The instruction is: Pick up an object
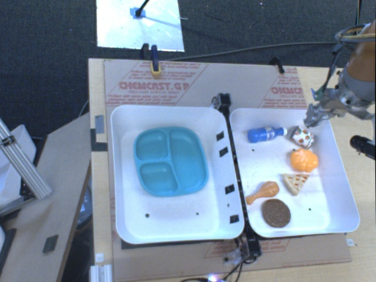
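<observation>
The arm is reaching in from the right, and its gripper (312, 117) is hanging low over the far corner of the right-hand bin (341, 175), just above and beside a small white piece with red spots (302, 137). Whether the gripper is released or clenched cannot be told at this slant, and nothing is showing as grasped. All the pickable things are lying loose in that right bin, well enough apart that a descent on one need not disturb another: a blue bottle (265, 134) is lying on its side near the divider with its white cap pointing toward the spotted piece, an orange pumpkin-like toy (304, 160) is sitting just in front of that piece, a pale wedge (296, 183) is resting just below it, a tan drumstick (263, 192) is lying aslant nearer the divider, and a brown round cookie (276, 212) is lying flat toward the near edge. The left bin (126, 216) is carrying a blue divided plate (171, 160), probably too broad and flat for this gripper. Judging by where the gripper is hovering, the spotted piece is the likeliest target, and the pick is not yet made; since it is lying close to the bottle's cap and the pumpkin toy, a slightly misplaced descent could be nudging a neighbour instead. The bench (176, 78) is bearing both bins.
</observation>
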